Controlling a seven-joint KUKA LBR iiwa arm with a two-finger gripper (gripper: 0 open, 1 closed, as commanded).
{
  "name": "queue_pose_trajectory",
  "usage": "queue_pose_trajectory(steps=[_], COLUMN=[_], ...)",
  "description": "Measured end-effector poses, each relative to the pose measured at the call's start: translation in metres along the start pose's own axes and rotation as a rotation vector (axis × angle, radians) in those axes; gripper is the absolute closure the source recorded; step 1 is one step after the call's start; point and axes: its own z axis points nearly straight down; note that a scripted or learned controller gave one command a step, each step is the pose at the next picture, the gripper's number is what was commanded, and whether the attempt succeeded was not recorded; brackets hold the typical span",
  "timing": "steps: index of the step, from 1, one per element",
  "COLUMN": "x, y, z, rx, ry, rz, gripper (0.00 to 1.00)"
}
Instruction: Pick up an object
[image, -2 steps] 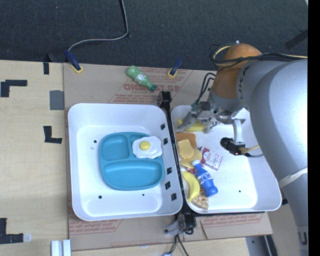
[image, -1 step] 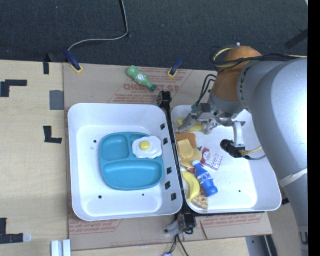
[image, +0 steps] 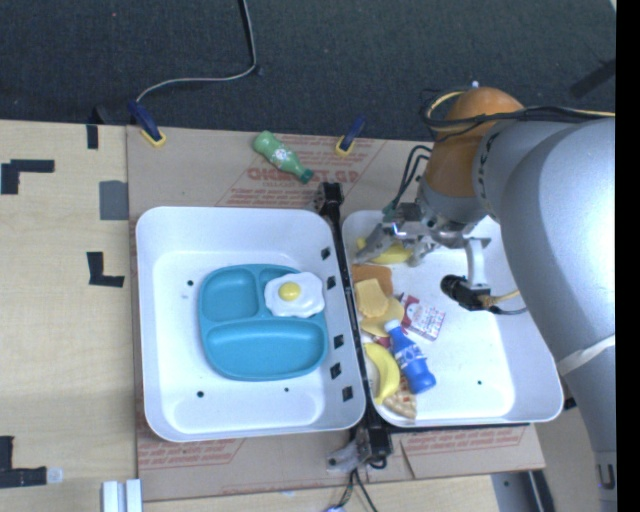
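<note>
**Crowded corner, uncertain grasp**

Cardboard-covered bench (image: 300, 185) carries two shallow white plastic bins, and I take the black divider clip strip (image: 340, 300) between them as my landmark. Right of that strip sits the right-hand white bin (image: 500, 385), where my metal two-finger gripper (image: 400, 238) is low over the far corner, just beside the strip. I cannot tell from this slant whether it is wide or narrow, nor whether anything sits in it.

Candidates for the pick lie heaped against the strip's right side: a flat orange-yellow cheese-like slice (image: 372, 292), a yellow plastic banana (image: 381, 368), a small blue bottle (image: 411, 361) and a white-and-red printed packet (image: 428, 320). They overlap, so I judge the risk is a glancing closure that shoves pieces aside, or a scrape on the bin wall and strip.

Left of the strip, the left-hand white bin (image: 165, 300) holds a blue sectioned plastic tray (image: 262, 335) with a toy fried egg (image: 294, 295) on its rim. Beyond the strip's far end lies a green toy bottle (image: 282, 157).
</note>
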Motion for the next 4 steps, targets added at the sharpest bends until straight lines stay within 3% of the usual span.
queue_pose_trajectory(steps=[1,3,4], x=[-0.004,-0.004,0.002], y=[-0.018,-0.018,0.0], z=[-0.001,-0.001,0.0], rx=[-0.008,-0.008,-0.002], ry=[-0.002,-0.002,-0.001], rz=[0.001,0.001,0.002], gripper=[0.0,0.0,0.0])
